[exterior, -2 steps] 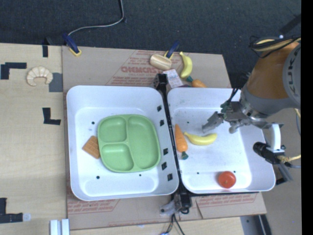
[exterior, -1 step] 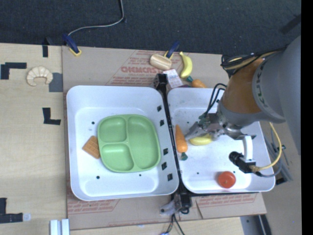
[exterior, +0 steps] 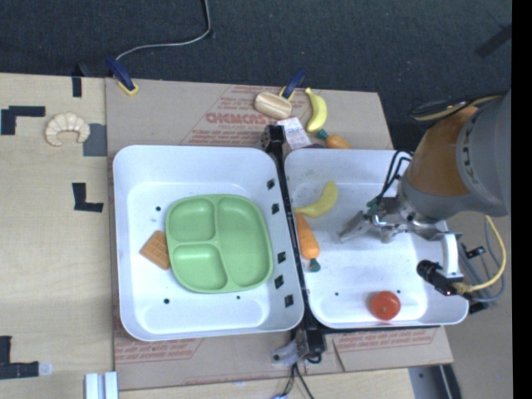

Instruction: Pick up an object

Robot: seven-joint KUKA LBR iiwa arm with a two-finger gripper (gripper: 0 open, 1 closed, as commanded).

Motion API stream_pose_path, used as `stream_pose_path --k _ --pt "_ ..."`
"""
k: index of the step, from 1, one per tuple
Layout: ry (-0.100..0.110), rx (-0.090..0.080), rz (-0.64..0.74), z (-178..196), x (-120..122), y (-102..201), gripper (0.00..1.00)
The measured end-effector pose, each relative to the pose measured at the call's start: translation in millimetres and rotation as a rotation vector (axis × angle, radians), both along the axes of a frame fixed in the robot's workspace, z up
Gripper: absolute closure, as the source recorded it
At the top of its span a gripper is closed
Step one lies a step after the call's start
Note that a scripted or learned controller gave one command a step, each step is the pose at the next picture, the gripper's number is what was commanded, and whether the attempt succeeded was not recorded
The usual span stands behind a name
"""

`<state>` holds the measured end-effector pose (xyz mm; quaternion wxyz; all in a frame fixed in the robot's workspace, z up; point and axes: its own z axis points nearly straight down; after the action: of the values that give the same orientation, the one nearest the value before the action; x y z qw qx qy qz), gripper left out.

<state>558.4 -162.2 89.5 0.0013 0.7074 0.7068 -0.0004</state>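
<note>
**Pincer low in the right bin, banana slice just off its tip**

Reaching in from the right: grey arm (exterior: 478,160) with orange band, wrist bent down over the right bin (exterior: 349,306). At its end, the pincer (exterior: 353,227), pointing left and slightly downward across the bin floor, fingers drawn out into a narrow grey wedge. Open or closed: cannot tell from this slanted view, since the two fingers blur into one shape. Nothing visibly caught between them.

Nearest candidate: the yellow banana piece (exterior: 322,199), lying up and to the left of the pincer tip, near but apart, with bare white floor between. Long axis running diagonally, from lower left to upper right, gently curved. Roughly across the pincer's own line of reach, so probably a fair match for a grasp over its narrow width after a short shift up-left.

Next nearest: the carrot (exterior: 307,239), directly left of the tip, hard against the bin's left wall, long axis running up and down the view. Likely awkward, with the wall crowding one side.

Farther off: the red tomato (exterior: 384,305), below and right of the pincer, close to the front wall, round and with no preferred axis.

In the left bin (exterior: 133,223), well apart from the arm: a green divided plate (exterior: 220,243) with a cracker (exterior: 155,249) tucked beside its left edge. Beyond the bins, on the table: a croissant (exterior: 67,129), a bread roll (exterior: 273,104) and a whole banana (exterior: 316,110).
</note>
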Motion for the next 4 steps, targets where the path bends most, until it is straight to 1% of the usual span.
stream_pose_path --k 1,2,3,4 --pt "-0.003 -0.002 -0.001 -2.7 -62.3 -50.9 0.0" --pt "0.002 0.004 0.004 20.9 -2.4 29.9 0.0" --pt "-0.002 0.001 0.004 -3.7 97.9 60.3 0.0" --pt "0.007 0.001 0.001 -4.5 108.1 63.3 0.0"
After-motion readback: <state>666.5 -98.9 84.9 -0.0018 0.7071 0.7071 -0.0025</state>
